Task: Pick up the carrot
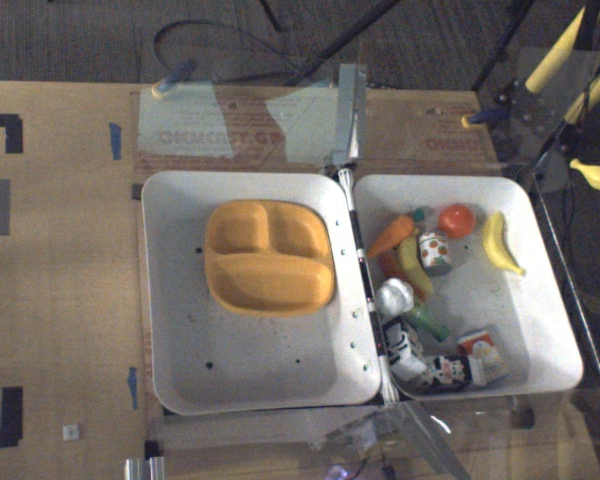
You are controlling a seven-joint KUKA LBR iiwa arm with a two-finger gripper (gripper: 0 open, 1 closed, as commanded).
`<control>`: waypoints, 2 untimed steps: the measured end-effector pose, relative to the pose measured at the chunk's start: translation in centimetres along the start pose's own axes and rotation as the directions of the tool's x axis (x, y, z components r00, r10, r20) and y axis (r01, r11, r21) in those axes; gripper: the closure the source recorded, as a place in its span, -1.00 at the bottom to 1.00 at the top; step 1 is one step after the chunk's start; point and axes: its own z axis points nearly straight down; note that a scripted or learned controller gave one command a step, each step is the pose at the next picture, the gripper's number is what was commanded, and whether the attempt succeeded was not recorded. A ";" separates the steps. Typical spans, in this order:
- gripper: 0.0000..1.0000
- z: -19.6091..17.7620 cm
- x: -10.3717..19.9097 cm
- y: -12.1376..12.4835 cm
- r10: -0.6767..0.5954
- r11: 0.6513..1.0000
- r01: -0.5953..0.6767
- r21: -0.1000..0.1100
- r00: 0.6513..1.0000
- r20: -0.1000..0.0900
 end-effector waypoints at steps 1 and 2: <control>1.00 0.0 1.8 0.3 0.019 1.000 -0.019 0.000 1.000 0.000; 1.00 13.9 0.8 0.1 0.023 1.000 -0.023 0.004 1.000 0.004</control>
